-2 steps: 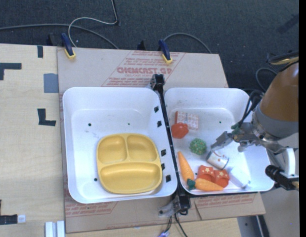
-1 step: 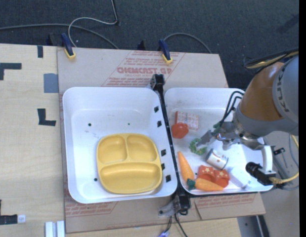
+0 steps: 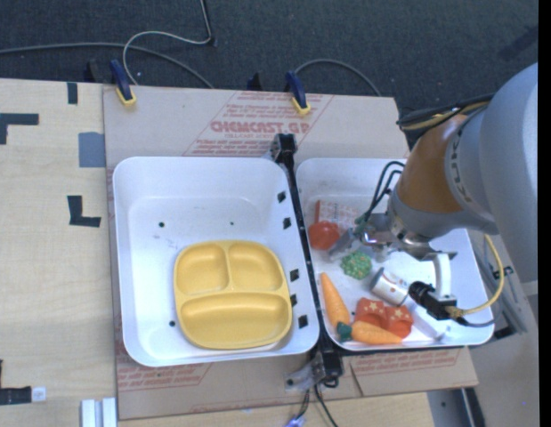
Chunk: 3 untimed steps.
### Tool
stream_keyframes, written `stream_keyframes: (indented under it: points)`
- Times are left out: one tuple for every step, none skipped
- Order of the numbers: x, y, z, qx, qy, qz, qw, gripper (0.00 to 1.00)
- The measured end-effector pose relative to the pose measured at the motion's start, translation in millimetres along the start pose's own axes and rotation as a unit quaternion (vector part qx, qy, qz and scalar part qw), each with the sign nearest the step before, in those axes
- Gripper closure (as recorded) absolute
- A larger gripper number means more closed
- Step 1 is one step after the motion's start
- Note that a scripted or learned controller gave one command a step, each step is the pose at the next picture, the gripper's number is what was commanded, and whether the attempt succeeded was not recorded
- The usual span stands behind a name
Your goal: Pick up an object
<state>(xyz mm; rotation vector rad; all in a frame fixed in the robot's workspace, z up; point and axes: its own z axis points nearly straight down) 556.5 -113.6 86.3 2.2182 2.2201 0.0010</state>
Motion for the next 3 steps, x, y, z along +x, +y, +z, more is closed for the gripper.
stream_keyframes:
  points:
    - [3.5, -25.6, -0.6, -0.002, -0.001, 0.000, 1.0000, 0.00]
    - [3.0, -25.9, -10.0, -0.001, -0.001, 0.000, 1.0000, 1.00]
    - [84.9, 3.7, -98.0, 0.002, 0.001, -0.001, 1.0000, 1.00]
